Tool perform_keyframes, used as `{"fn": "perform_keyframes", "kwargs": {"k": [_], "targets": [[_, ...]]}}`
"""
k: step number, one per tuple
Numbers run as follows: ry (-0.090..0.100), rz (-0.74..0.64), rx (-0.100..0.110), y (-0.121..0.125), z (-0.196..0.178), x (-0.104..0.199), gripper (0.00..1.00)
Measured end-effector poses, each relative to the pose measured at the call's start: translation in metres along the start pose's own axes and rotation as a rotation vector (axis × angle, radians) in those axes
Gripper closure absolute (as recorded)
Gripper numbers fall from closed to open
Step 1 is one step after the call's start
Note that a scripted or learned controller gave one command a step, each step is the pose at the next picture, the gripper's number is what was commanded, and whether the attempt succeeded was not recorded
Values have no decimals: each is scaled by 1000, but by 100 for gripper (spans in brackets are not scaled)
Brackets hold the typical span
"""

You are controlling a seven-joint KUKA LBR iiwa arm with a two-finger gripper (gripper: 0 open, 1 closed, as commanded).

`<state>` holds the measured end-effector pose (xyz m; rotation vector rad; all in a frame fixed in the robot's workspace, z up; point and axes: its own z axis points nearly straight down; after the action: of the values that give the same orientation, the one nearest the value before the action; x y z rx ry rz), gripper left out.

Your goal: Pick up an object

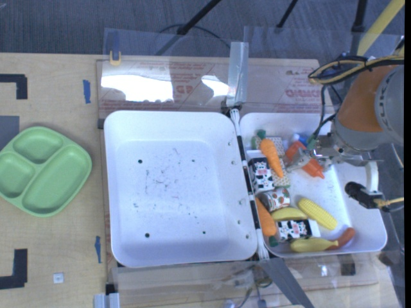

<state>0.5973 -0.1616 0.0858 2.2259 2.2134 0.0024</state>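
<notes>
Arm [376, 108] reaching in at right of frame, gripper [314, 151] hanging over the right bin [369, 226].

You're looking at the left bin [173, 185] sitting mid-frame, a green divided plate [42, 170] lying at far left. Toy food is crowding the right bin's left half: carrot [272, 157], corn cob [316, 213], banana [311, 244], small can [277, 199]. Gripper is sitting near an orange piece [313, 168]; can't tell if its fingers are apart or together.

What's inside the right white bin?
The right bin holds toy food crowded along its left side: two carrots, a corn cob, bananas and small printed boxes. Whatever lies beneath the pile or under the arm is covered.
</notes>
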Motion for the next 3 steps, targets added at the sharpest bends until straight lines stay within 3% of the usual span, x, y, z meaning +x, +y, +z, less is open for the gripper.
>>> {"fn": "perform_keyframes", "kwargs": {"k": [1, 2, 3], "targets": [[0, 266, 2, -23, -49, 12, 0], [0, 130, 0, -77, -1, -22, 0], [0, 179, 2, -24, -45, -22, 0]]}}
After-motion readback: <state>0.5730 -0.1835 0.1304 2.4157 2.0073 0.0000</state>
